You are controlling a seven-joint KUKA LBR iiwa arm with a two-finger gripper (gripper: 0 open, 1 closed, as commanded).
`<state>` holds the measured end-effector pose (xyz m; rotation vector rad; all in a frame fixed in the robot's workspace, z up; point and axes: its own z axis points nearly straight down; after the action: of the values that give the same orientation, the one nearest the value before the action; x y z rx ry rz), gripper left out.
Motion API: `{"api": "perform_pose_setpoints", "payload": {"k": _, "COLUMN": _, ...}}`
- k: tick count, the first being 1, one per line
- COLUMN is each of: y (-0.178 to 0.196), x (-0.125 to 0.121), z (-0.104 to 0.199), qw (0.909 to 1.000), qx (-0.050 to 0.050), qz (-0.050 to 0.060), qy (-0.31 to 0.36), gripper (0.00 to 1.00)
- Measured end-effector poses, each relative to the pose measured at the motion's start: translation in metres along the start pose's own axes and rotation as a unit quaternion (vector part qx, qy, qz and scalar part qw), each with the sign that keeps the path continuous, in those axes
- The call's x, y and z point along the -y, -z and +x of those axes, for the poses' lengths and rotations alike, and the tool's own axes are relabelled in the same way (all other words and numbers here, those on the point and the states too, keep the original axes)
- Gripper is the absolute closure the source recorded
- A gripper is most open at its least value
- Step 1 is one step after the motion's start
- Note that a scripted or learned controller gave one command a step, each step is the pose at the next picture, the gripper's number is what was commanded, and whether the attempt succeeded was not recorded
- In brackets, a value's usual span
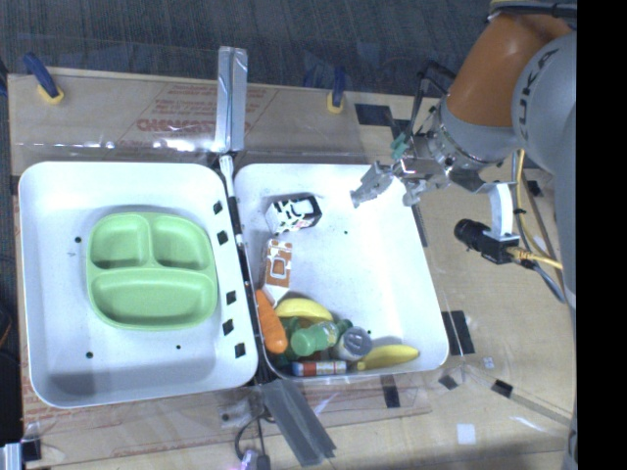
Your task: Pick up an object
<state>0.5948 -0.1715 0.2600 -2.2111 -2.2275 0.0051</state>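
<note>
Grey gripper (387, 186) hovers over the right bin's (392, 262) far edge, fingers spread and holding nothing, bananas (306, 309) well below.

Both bins (411, 262) look like smooth, slightly glossy white plastic. The green tray (152, 267) at 9 o'clock is matt plastic. Bananas (304, 309) shine like plastic; bench (127, 106) resembles bare wood.
</note>
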Motion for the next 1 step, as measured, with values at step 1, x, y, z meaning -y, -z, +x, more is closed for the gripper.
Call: {"api": "perform_pose_setpoints", "payload": {"k": 1, "y": -0.138, "x": 0.0558, "z": 0.0589, "qw": 0.995, "qx": 0.0, "qz": 0.001, "qy": -0.1, "gripper": 0.0}}
